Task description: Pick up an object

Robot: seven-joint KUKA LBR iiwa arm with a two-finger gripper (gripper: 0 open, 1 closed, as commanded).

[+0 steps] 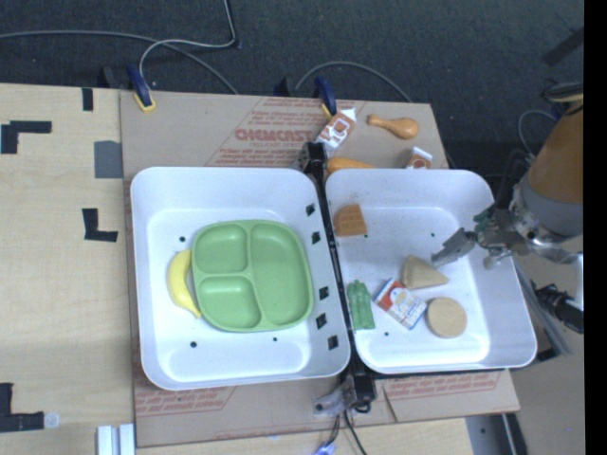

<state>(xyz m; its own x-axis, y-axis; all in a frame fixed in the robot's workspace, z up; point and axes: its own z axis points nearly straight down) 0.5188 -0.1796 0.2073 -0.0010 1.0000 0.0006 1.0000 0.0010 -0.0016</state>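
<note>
My claw [463,243] hung over the right white bin [474,192], near the tan wedge-shaped block [422,274]; its state I couldn't tell, being blurred.

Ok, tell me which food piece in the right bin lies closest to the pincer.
The tan wedge, just left of the pincer. The round cookie, brown slice and green piece all lie farther away.

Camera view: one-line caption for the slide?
KUKA gripper hovers at the right bin near a tan wedge; green divided plate and banana sit in the left bin.
</note>
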